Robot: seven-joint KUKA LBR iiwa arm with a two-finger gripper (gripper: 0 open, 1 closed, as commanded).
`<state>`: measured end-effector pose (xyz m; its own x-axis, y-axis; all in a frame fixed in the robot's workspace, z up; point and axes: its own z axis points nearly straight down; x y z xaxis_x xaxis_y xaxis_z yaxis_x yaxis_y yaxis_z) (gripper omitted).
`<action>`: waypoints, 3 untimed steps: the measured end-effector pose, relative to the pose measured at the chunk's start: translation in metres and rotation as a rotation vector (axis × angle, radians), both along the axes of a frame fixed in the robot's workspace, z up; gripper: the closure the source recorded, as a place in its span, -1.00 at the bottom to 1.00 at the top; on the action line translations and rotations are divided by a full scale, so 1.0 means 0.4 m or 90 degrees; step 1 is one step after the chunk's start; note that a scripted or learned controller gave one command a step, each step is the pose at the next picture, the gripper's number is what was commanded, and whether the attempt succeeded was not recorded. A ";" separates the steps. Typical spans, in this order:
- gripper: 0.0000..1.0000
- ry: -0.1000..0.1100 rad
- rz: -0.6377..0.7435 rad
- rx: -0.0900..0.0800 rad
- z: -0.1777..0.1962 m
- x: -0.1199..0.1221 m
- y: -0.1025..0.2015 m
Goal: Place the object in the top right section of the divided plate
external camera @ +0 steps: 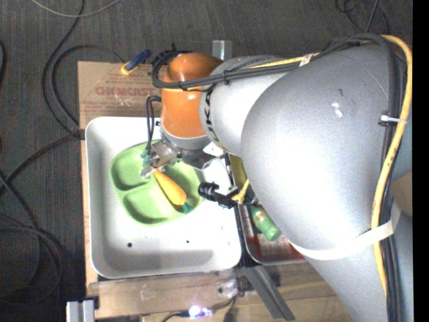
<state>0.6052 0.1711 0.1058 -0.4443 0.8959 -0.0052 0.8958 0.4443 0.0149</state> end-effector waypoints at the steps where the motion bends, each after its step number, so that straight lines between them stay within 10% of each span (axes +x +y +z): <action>1: 1.00 -0.021 0.077 0.014 -0.007 -0.051 -0.103; 2: -1.00 -0.015 0.072 0.005 -0.020 -0.055 -0.126; 3: -1.00 0.011 0.126 -0.002 0.167 -0.132 -0.101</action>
